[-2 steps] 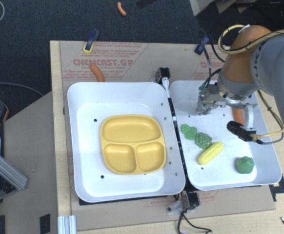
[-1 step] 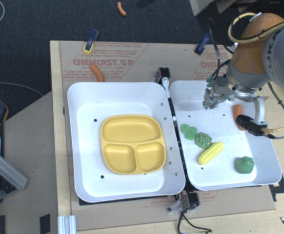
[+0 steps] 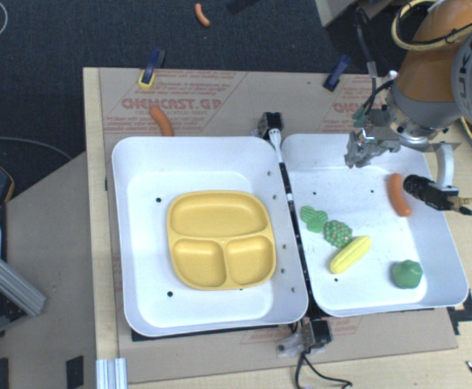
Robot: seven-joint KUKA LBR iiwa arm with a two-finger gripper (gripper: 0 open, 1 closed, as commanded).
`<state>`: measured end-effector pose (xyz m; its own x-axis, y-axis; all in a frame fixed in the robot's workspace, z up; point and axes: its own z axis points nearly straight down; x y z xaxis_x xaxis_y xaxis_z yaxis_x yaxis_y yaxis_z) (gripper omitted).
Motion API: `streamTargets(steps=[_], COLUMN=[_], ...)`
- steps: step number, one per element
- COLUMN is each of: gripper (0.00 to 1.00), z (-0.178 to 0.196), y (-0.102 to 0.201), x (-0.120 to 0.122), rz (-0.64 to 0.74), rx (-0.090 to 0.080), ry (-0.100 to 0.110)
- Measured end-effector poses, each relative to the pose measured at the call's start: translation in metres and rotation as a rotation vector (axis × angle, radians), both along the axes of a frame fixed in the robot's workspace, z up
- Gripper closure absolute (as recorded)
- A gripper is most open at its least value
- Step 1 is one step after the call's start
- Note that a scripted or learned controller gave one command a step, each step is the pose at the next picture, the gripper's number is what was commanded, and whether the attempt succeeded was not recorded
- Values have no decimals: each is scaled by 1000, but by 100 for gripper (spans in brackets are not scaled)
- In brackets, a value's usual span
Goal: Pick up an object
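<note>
The right bin (image 3: 358, 298) holds an orange sausage-shaped piece (image 3: 397, 195) near its right wall, two green bumpy pieces (image 3: 325, 224) in the middle, a yellow corn cob (image 3: 349, 254) below them and a green round piece (image 3: 406, 274) at the lower right. My gripper (image 3: 363, 151) hangs over the bin's upper middle, above and left of the orange piece, with nothing visible between its fingers. Whether the fingers are apart is too small to tell.
The left bin (image 3: 139, 217) carries a yellow divided plate (image 3: 220, 238). An orange piece (image 3: 163, 121) lies on the cardboard behind the left bin, another on the dark floor (image 3: 201, 14). Clamps (image 3: 149, 69) hold the board's back edge. A black cable connector (image 3: 428, 191) sits by the right wall.
</note>
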<state>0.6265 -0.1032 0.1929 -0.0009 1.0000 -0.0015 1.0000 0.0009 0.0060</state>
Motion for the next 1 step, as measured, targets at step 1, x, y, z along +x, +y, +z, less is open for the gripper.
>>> streamTargets(steps=[1], gripper=[100], z=[35], y=[0], x=[1], rz=[0], rx=[0], ry=[0])
